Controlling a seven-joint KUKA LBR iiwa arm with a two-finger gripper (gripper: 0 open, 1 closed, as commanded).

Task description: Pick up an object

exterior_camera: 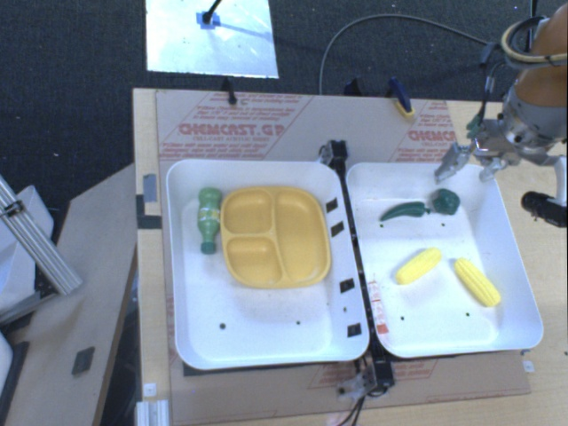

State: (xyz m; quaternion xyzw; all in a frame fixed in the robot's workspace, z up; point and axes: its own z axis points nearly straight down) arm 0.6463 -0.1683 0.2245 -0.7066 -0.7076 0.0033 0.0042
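while the gripper [469, 160] is hovering with its fingers spread and gripping nothing above the right bin [519, 264], the green pepper [421, 207] is lying just below it, unpicked.

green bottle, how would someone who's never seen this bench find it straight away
Start at the left white bin, which holds a yellow divided plate. The green bottle lies along that plate's left edge, close against the rim. It is the only green thing in that bin; the other green item, a pepper, lies in the right bin.
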